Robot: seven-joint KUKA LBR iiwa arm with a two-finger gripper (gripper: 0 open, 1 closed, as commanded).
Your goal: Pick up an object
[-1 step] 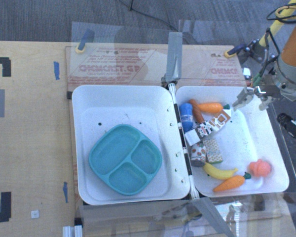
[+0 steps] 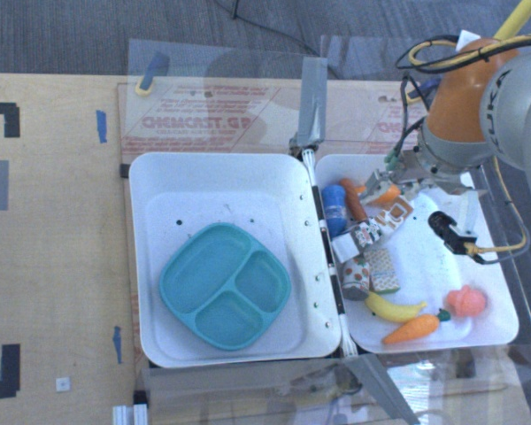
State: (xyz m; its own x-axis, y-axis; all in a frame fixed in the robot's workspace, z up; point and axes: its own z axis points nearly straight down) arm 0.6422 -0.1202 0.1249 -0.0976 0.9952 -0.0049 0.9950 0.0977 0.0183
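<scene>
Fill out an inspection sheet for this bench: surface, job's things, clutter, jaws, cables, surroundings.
Surface: wooden bench bearing two white bins, left bin and right bin.
Job's things: in the right bin, banana, carrot, pink toy, blue bottle, small packets.
Clutter: teal divided tray in the left bin.
Jaws: gripper low over the right bin's far end; state unclear.
Cables: yellow and black leads at the arm.
Surroundings: grey carpet, blue tape.
</scene>
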